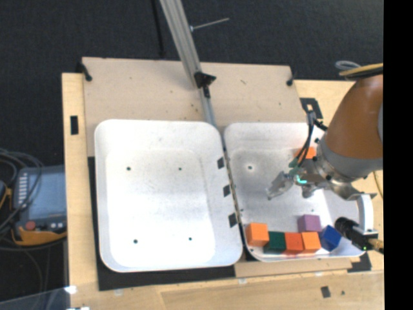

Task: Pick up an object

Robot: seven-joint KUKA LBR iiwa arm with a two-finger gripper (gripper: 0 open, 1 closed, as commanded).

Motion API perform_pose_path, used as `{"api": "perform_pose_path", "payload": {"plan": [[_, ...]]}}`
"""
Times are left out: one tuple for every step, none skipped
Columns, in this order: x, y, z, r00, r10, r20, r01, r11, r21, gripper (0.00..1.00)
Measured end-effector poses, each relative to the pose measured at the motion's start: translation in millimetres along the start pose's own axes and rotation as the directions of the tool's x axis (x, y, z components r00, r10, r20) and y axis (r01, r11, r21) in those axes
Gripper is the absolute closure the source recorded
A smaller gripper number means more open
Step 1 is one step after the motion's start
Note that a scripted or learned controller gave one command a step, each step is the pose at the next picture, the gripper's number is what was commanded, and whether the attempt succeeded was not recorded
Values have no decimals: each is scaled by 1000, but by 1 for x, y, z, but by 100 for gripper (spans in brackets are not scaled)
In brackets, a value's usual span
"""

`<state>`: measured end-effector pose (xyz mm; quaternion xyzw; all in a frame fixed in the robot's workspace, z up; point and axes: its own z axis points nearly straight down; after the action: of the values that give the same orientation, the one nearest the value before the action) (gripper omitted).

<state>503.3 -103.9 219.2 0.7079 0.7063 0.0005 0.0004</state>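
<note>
Here, hand [279,187] over right bin [258,141], grip state unclear; blocks [293,237] along near wall.

Grey arm [357,131] reaching in from the right, hand [281,185] low, pointing left.

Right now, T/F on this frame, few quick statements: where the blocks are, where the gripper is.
1. The blocks sit in the left bin. False: they lie in the right bin, along its near edge.
2. The purple block lies in the right bin. True.
3. The gripper hangs over the right bin. True.
4. The green block is between the gripper's fingers. False: it lies in the row at the bin's near edge, apart from the gripper.
5. The blue block is at the row's right end. True.
</note>
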Motion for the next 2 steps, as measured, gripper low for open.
{"api": "perform_pose_path", "payload": {"plan": [[-4, 2, 62, 1000, -1, 0, 1, 1000, 7, 0], [-4, -6, 120, 1000, -1, 1, 1, 1000, 2, 0]]}}
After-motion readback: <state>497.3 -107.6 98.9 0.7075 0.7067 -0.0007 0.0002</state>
